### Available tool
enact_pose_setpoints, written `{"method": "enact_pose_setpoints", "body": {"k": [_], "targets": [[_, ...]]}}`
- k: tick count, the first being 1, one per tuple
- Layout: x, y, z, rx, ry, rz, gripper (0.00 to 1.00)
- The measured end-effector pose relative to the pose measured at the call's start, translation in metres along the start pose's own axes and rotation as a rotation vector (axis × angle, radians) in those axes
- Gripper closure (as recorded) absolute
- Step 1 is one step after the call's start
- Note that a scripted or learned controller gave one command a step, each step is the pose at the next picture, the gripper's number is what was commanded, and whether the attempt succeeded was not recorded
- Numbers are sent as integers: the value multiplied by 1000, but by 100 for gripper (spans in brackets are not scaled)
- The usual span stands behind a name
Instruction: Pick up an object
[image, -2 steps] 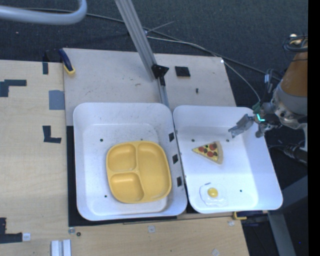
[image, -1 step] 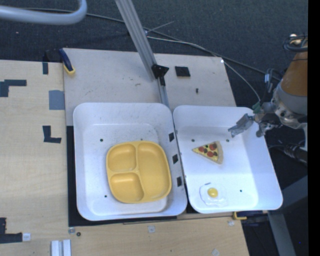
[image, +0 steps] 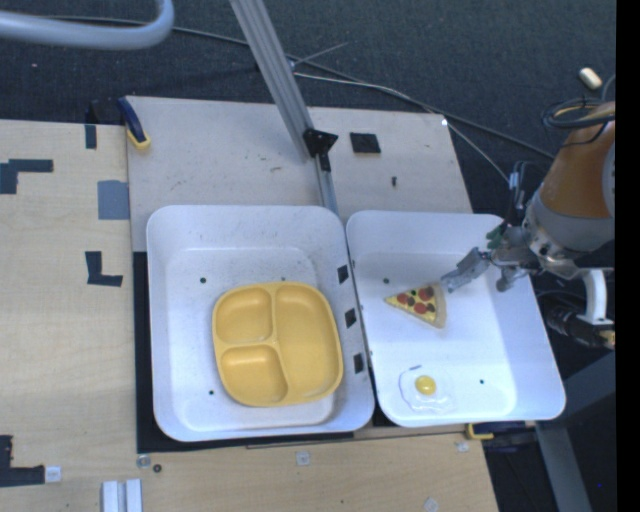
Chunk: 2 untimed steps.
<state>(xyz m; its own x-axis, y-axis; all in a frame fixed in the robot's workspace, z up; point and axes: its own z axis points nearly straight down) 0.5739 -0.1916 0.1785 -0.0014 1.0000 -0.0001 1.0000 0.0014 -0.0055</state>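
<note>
Looking at the pizza slice (image: 418, 304), we thought it light, flat, best pinched by its edges; the end effector (image: 462, 272) grip we could not tell.

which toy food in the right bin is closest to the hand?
The pizza slice, just left of the hand in the right bin. The fried egg lies farther off, by the bin's near edge.

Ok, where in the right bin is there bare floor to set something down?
In the right bin, floor is bare between the pizza slice and the fried egg, and along the right wall beside both. The far corner is crowded: the gripper hangs just beyond the slice. In the left bin, the yellow tray takes the middle.
</note>
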Motion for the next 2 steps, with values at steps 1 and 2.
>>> {"method": "enact_pose_setpoints", "body": {"k": [1, 2], "targets": [[-1, 0, 44, 1, 0, 0, 0], [-2, 3, 90, -14, -4, 1, 0]]}}
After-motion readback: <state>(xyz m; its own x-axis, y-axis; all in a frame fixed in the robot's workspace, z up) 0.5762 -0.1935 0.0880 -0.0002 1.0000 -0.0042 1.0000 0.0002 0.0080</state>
